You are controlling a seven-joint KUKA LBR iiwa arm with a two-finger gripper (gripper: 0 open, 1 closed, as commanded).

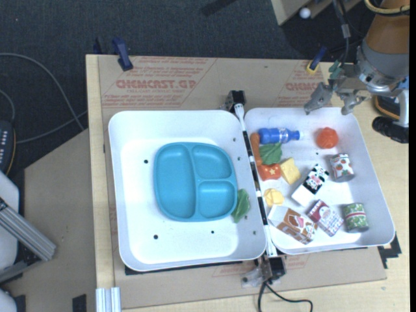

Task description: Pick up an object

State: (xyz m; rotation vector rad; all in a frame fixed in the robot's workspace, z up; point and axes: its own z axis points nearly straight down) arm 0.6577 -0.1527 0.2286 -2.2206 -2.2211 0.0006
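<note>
A robotics lab: clamped cardboard bench (195,77), loose cables (39,90), dark carpet (162,12)

Arm (389,25) runs off the frame's top right corner, most of it cut away. Green piece (242,204) at the tray's (194,179) right rim, too small to identify. Carton (298,225) print at lower right is unreadable. Cable (29,83) leaves the left edge.

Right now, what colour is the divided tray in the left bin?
The divided tray is light blue, seen clearly in the camera view from above.
</note>
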